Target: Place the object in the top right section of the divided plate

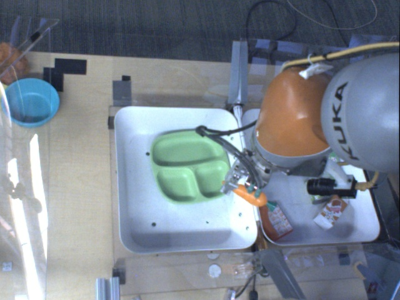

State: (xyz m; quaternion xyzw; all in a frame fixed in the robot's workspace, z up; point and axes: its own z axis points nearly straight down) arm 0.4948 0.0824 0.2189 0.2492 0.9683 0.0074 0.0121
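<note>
A green divided plate [164, 179] lies in the left bin [134, 224], with one long section at the far side and two smaller ones at the near side. My gripper [235, 185] hangs just off the plate's right rim, over the edge between the two bins. It is shut on an orange toy carrot [249, 196] with a green tip. The carrot sticks out to the right and downward from the fingers, above the bins' shared edge. The arm's orange band and grey body cover much of the right bin.
The right bin [362, 230] holds a red packet [278, 221] at its near left corner and a small white and red carton [330, 212] near its front. A blue bowl [32, 101] stands on the bench at far left.
</note>
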